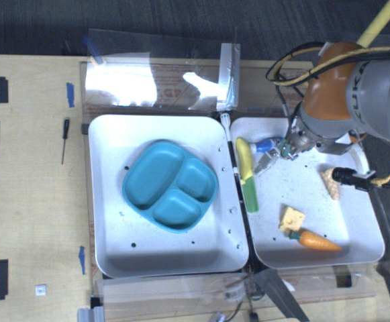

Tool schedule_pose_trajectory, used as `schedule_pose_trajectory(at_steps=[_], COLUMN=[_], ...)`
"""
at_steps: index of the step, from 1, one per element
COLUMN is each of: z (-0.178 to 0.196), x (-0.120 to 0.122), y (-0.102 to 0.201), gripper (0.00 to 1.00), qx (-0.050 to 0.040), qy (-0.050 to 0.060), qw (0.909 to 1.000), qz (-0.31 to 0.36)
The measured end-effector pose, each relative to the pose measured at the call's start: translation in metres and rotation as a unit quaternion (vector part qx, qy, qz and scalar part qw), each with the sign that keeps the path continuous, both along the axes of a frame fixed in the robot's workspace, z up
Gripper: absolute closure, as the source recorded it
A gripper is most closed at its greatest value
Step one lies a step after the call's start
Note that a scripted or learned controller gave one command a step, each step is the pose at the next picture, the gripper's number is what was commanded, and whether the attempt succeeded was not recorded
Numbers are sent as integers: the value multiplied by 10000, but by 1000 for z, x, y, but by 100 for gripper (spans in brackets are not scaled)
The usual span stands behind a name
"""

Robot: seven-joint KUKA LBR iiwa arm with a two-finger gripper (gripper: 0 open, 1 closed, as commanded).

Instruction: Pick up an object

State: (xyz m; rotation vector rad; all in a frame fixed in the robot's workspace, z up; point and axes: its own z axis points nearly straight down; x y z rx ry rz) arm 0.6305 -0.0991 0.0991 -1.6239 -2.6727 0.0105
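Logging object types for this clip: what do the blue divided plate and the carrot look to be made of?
Blue divided plate: likely moulded plastic, smooth with a slight sheen and soft rounded compartment edges. Carrot: probably a plastic toy, uniformly orange and smooth, though too small to be sure.

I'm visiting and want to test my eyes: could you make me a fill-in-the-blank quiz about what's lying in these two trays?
1. The blue divided plate lies in the ____ bin.
2. The carrot lies in the ____ bin.
3. The plate has ____ compartments.
4. The piece beside the carrot is a cheese wedge, coloured ____.

Answers: left, right, three, yellow.
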Motion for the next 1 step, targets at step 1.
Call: schedule_pose_trajectory(at_steps=[1], z=[87], x=[-40], y=[8], gripper=[0], qx=[-7], qy=[-105], qw=[9996], qz=[256])
